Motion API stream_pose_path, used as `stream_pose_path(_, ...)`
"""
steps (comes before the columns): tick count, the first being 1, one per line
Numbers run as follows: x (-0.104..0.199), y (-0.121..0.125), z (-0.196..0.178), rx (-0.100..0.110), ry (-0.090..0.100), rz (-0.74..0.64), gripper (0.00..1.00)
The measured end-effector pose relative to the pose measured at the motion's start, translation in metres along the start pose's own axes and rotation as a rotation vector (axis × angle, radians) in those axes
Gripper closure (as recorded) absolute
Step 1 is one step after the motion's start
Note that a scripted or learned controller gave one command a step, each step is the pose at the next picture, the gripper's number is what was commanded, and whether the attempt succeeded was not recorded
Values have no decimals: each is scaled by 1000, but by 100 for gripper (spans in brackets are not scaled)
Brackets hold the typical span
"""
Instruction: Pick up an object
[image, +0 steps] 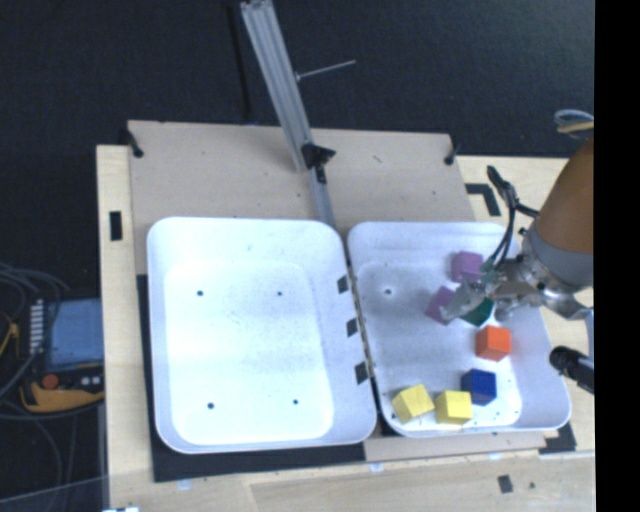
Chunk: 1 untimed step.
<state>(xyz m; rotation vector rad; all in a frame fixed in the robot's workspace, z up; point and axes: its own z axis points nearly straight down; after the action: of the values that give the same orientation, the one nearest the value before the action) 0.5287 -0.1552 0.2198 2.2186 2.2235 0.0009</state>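
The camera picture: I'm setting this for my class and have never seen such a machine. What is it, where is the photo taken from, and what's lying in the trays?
One camera fixed above a bench looks down at a slant on two shallow white trays side by side. The grey and orange shape at the right is a robot arm, moved by a program that tries to pick something up. Its claw is low over the right tray, among small blocks. Two purple blocks lie beside it, with something green just under it. Nearer the front sit an orange block, a blue block and two yellow blocks. Whether the claw holds anything cannot be told from here. The left tray is beside it.
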Motion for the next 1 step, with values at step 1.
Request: stream_pose_path(1, 0, 0, 0, -1, 0, 2, 0)
